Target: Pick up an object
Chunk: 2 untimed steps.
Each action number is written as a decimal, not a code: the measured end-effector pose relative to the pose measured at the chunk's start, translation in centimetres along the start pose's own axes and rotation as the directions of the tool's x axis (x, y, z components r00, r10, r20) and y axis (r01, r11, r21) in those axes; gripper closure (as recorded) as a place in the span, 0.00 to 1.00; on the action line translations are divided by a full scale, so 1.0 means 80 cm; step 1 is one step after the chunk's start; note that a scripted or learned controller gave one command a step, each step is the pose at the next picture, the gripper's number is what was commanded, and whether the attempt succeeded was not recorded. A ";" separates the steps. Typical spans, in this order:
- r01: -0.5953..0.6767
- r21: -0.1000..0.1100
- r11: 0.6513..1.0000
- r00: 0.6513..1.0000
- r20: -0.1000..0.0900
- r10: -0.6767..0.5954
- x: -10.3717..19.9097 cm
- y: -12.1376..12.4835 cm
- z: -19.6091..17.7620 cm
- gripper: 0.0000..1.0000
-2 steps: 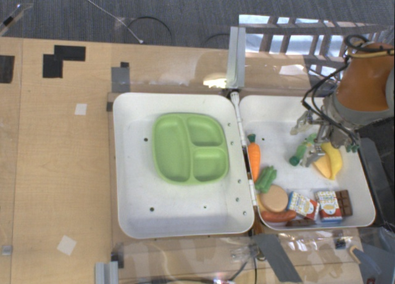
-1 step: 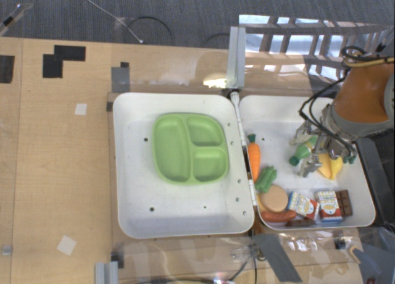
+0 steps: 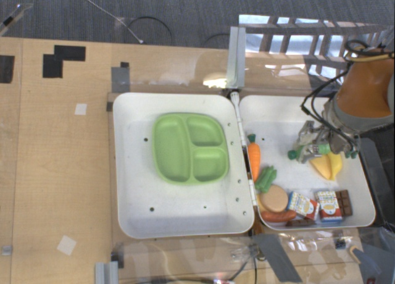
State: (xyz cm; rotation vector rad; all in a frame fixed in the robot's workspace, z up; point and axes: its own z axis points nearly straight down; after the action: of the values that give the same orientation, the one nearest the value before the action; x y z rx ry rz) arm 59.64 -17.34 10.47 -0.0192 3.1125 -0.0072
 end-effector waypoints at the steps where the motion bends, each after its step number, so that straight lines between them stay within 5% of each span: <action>1: 0.000 0.000 1.000 1.000 -0.001 0.000 0.000 0.000 0.001 0.00; 2: -0.015 -0.003 1.000 1.000 -0.016 0.015 0.000 -0.002 0.020 0.00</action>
State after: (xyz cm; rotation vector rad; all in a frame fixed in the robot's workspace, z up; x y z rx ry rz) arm 59.66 -17.54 8.90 0.0037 3.1289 -0.0023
